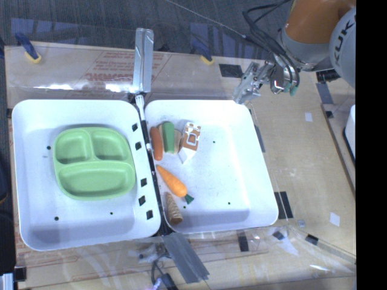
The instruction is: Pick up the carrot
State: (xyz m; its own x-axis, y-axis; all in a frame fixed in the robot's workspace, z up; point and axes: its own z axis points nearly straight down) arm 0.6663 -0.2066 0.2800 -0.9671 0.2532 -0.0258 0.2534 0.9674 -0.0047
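The carrot (172,183), orange with a small green top, lies slantwise near the left wall of the right bin (242,162). My gripper (247,89) hangs above the bin's far right corner, well away from the carrot and up to its right. Its two fingers stand apart with nothing between them.
In the right bin lie a sausage (156,142), a green pickle-like item (168,136), a small milk carton (190,140) and a brown cone-like item (173,210). The left bin (30,162) holds a green divided plate (94,161). A metal bar (143,59) stands at the bins' far junction.
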